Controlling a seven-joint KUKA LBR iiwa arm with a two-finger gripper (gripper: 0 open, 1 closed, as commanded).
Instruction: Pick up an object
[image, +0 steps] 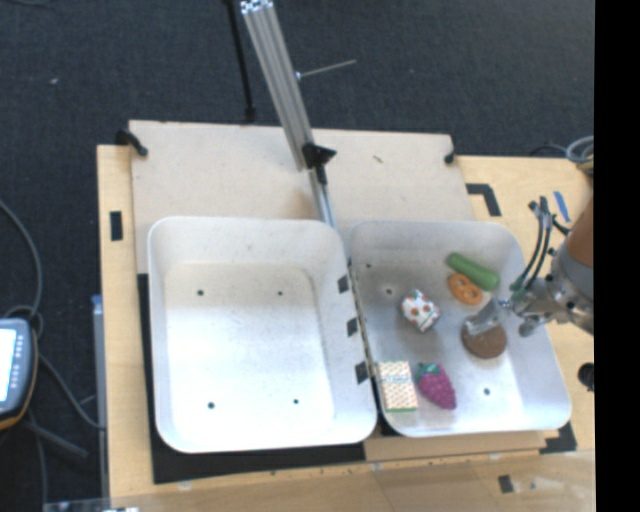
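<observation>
Camera view, and the arm (575, 270) comes in from the right, its pincer (486, 325) low over the right bin (520, 400), right at the far edge of a brown disc (486, 343). Whether the pincer is apart or clamped, I cannot tell. Around it lie a green tube (472, 268) touching an orange piece (464, 289), and a white toy (420, 310) further left. Near the front wall sit a box (398, 386) and purple grapes (437, 386), side by side. The left bin (160, 300) sits alongside on the counter (115, 300).
</observation>
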